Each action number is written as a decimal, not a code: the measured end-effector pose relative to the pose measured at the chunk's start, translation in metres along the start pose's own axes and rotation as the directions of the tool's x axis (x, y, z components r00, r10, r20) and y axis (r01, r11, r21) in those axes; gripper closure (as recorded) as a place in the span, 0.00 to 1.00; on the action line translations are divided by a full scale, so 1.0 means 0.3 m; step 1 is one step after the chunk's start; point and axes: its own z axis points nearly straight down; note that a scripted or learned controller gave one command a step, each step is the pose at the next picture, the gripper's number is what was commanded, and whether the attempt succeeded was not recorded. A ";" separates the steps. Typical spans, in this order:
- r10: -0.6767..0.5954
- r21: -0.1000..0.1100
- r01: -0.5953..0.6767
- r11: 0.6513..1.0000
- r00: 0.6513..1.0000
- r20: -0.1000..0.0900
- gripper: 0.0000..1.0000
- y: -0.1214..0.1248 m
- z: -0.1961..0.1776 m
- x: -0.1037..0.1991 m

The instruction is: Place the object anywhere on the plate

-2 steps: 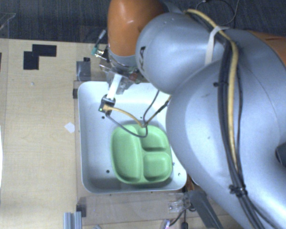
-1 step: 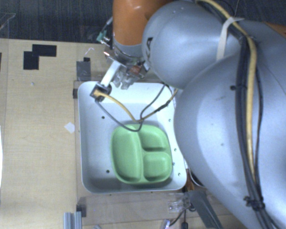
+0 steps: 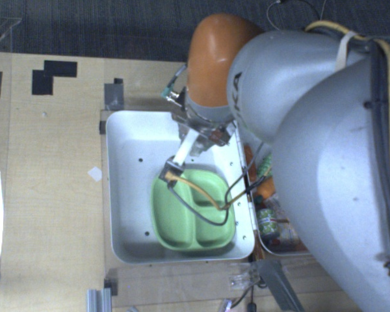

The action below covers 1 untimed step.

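Clutter in the right-hand shallow white bin (image 3: 260, 242) — an orange lump (image 3: 267, 188), something green and leafy-looking (image 3: 264, 166) and darker bits below them, all half covered by the arm — is the likeliest home of the object to be moved, though which piece is meant I cannot tell. The pale green divided plastic plate (image 3: 182, 221) lies flat in the near right part of the left-hand shallow white bin (image 3: 127, 174), close against the wall the two bins share, so a carry across from the neighbouring bin would be short. What can be seen of its compartments looks bare, so by my reading the placing is not yet done. The grey KUKA arm (image 3: 305, 116), with its orange band (image 3: 214, 51) uppermost, leans in from the right and hangs its two-finger gripper (image 3: 205, 131) over the far edge of the plate, inside the left bin; that posture suits either a release over the plate or a pause above it. The wrist hides the working end from this slanted view, so whether the claw is clenched, released or carrying anything cannot be told. If it does hold something, the spot is a sensible one — a drop from there would probably land in the plate's far compartment rather than on the bin floor.
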 end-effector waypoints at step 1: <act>0.190 0.001 -0.190 0.982 0.982 0.002 1.00 -0.145 0.100 -0.149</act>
